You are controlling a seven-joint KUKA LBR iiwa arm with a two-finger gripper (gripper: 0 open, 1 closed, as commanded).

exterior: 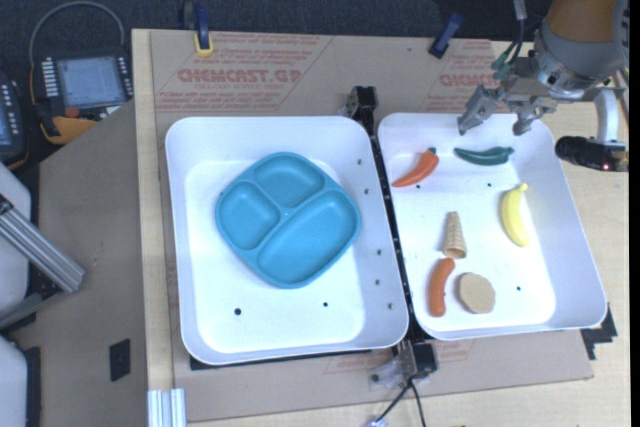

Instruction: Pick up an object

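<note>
The right bin (570,255) holds several toy foods: an orange chili pepper (416,167), a dark green pepper (484,154), a yellow banana (515,214), an ice cream cone (455,235), a red sausage (440,285) and a tan round cookie (476,293). My gripper (497,119) hangs open over the bin's far edge, just above the green pepper, with nothing between its fingers.
The left bin (200,295) bears a blue divided plate (288,218). A black clamp (361,102) sits between the bins at the back. A handheld pendant (88,81) lies off the bench to the left.
</note>
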